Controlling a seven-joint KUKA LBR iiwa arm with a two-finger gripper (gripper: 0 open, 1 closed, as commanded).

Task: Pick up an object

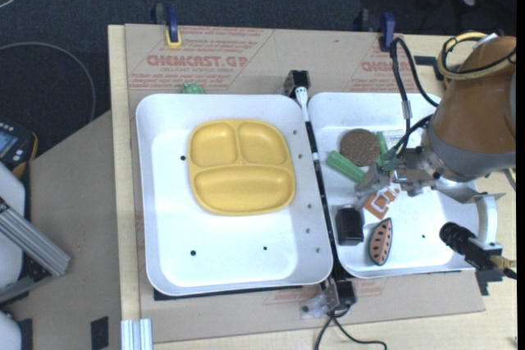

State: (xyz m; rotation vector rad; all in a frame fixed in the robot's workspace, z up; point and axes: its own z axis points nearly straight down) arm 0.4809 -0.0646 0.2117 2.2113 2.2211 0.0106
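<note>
My gripper (384,179) reaches into the right bin (426,258) from the right, low over its middle. A small orange and white piece (380,202) lies just below the gripper tip, touching or very close to it. A green stick-shaped object (345,165) lies to the gripper's left. A brown round disc (360,146) sits up and to the left of the gripper. Toward the bin's front lie a black block (349,225) and a brown and orange oval object (380,241).
The left bin (164,242) holds a yellow divided plate (241,166). Black cables (404,86) run down from the back edge to the arm. The grey arm body (476,127) covers the right bin's right side. Blue clamps (171,19) hold the board's back edge.
</note>
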